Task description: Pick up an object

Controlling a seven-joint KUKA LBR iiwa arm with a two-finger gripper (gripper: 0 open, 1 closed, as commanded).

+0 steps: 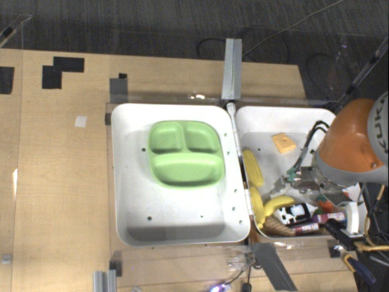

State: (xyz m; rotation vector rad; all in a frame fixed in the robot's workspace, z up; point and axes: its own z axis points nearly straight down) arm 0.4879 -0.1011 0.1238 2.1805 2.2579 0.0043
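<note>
Spreading across the view, the wooden desk (55, 181) carries two shallow white bins side by side, with dark floor beyond its far edge. The left bin (130, 224) holds a green divided plate (185, 152) lying flat near its middle, with bare white floor all round it, widest along the near wall. The right bin (258, 126) is crowded along its near side and open at its far side. The grey arm with its orange band (349, 142) reaches in from the right and covers that bin's right part. A corn cob (253, 168) lies along the left wall, just beside the divider between the bins. A banana (276, 204) curves near the front, close to a second yellow piece (258, 207) against the left wall. A brown object (275, 225) and a dark tube-like item (307, 228) sit at the front wall, packed together. A small orange-yellow block (283, 143) lies apart on the bare far floor. The pincer (299, 180) hangs low over the banana and clutter; whether its fingers are apart or together I cannot tell, and nothing is seen between them.
</note>
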